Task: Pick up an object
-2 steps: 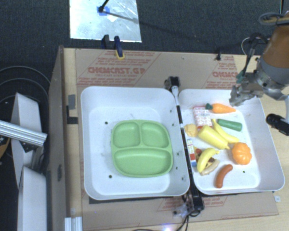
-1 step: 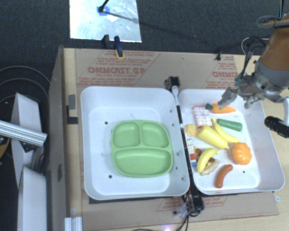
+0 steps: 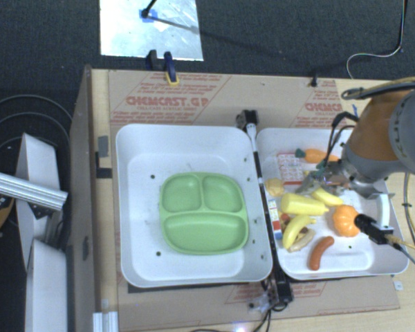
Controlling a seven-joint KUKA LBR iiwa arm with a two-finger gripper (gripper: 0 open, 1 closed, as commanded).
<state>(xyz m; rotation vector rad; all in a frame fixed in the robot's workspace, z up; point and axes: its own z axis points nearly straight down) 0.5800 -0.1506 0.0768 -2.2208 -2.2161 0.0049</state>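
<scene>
The right white bin (image 3: 360, 265) holds several toy foods: a yellow block (image 3: 303, 204), a banana (image 3: 297, 229), an orange (image 3: 344, 220), a brown sausage (image 3: 319, 252) and a small carrot (image 3: 311, 155) at the back. My gripper (image 3: 321, 180) reaches down into this bin from the right, just above the yellow block and left of the orange. The grey wrist and cables hide its tips. The left white bin (image 3: 142, 185) holds a green divided plate (image 3: 204, 212).
A card with red print (image 3: 290, 166) lies on the right bin's floor behind the toys. A black clamp (image 3: 248, 120) sits where the two bins meet at the back. Cardboard (image 3: 194, 95) lines the bench around the bins.
</scene>
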